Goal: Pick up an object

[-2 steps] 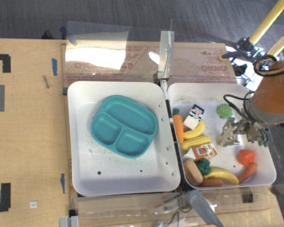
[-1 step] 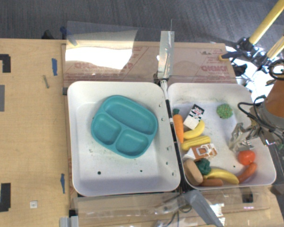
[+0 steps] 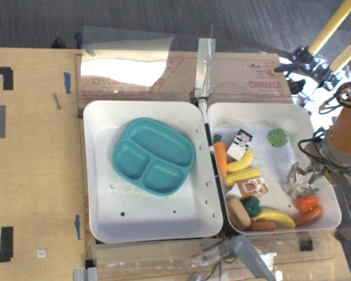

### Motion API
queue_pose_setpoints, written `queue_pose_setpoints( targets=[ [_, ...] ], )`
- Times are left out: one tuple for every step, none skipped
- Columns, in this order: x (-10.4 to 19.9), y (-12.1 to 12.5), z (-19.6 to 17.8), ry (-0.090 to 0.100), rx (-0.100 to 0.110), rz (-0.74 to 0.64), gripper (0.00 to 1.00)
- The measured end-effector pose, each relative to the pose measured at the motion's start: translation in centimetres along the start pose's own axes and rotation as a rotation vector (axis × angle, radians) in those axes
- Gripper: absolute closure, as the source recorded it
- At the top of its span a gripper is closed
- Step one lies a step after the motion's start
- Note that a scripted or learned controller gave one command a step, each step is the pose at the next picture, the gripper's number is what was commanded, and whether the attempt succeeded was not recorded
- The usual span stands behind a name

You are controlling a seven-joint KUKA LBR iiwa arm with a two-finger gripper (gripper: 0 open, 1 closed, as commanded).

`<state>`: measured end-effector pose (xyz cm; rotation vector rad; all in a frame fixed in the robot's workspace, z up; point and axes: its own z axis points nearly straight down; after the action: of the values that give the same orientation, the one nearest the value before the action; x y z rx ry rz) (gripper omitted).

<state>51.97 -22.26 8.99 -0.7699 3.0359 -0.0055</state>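
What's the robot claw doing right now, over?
Gripper low in right bin, nothing seen held. Tomato just beside it. Bananas, carrot crowd bin's left.

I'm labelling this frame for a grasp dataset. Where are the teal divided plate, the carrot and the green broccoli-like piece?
teal divided plate (image 3: 154, 156): camera view, on the ridge where its compartments meet.
carrot (image 3: 220, 158): camera view, mid-length of the orange body.
green broccoli-like piece (image 3: 276, 137): camera view, centre of its bumpy top.
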Motion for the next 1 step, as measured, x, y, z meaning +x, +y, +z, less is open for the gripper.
queue_pose_setpoints(
  targets=[
    [0.75, 1.34, -0.01, -0.003, 0.003, -0.371, 1.0]
  ],
)
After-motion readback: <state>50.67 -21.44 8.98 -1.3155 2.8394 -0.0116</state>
